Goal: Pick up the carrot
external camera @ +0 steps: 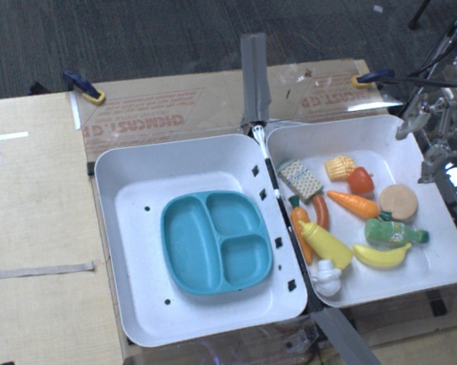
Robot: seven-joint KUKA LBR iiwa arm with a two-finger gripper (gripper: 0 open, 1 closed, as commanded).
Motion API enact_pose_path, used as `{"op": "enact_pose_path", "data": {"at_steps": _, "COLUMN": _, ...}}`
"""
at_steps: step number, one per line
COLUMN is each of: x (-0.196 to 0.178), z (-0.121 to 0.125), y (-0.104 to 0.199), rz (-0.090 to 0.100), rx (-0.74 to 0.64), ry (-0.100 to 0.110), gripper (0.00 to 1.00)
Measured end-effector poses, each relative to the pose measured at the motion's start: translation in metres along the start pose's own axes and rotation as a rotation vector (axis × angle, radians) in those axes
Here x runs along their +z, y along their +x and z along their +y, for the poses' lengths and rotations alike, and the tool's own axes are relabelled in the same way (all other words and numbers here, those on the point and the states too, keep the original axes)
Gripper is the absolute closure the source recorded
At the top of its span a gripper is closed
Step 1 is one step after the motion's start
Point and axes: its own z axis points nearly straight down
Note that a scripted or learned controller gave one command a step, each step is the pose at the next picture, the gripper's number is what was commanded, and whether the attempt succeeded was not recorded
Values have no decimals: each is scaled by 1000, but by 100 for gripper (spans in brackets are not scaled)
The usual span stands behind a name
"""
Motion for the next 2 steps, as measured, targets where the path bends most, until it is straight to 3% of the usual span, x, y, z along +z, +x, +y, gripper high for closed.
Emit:
{"op": "enact_pose_path", "data": {"at_steps": 1, "x": 160, "z": 20, "y": -3, "rz": 3, "rx": 13, "ry": -1, "gripper": 0}}
{"op": "enact_pose_path", "data": {"at_steps": 2, "x": 166, "z": 63, "y": 36, "rz": 0, "rx": 30, "ry": 0, "gripper": 0}}
